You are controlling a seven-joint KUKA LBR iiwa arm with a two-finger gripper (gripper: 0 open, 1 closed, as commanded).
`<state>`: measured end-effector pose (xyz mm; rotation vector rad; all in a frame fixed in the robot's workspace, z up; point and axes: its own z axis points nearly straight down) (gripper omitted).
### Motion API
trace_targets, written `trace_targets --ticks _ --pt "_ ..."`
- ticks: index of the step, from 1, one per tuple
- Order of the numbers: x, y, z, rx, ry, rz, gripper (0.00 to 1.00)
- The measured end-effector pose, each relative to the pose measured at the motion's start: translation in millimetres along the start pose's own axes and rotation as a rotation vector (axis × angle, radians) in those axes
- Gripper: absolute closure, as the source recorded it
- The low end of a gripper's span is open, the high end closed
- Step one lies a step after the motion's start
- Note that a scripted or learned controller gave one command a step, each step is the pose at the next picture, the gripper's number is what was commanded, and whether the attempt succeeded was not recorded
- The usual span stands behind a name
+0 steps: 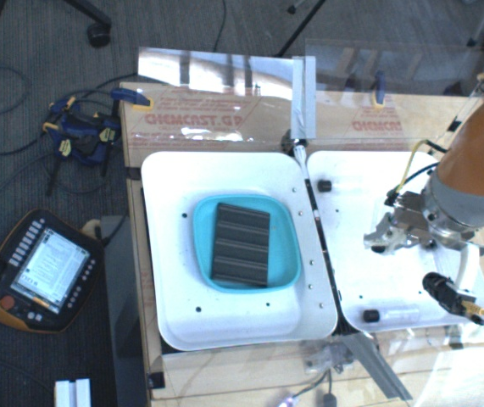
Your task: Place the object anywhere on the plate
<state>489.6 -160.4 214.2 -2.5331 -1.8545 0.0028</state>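
Resting on the blue plate (286, 257) mid left bin (165, 312), dark ribbed block (242, 244), claw (386, 236) over right bin (352, 287), grip state unclear.

I'm reading red print on the clear plastic sheet (192, 117) behind the left bin: it runs upside down and looks like "CHEMCAST GP", though blurred. A second red line on the sheet behind the right bin (377, 125) is too faint. The handheld controller's screen (51, 261) shows text too small to read.
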Motion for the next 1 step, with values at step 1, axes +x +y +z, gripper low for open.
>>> trace_targets --ticks 1 --pt "0.1 0.0 0.0 0.000 0.000 0.000 0.00"
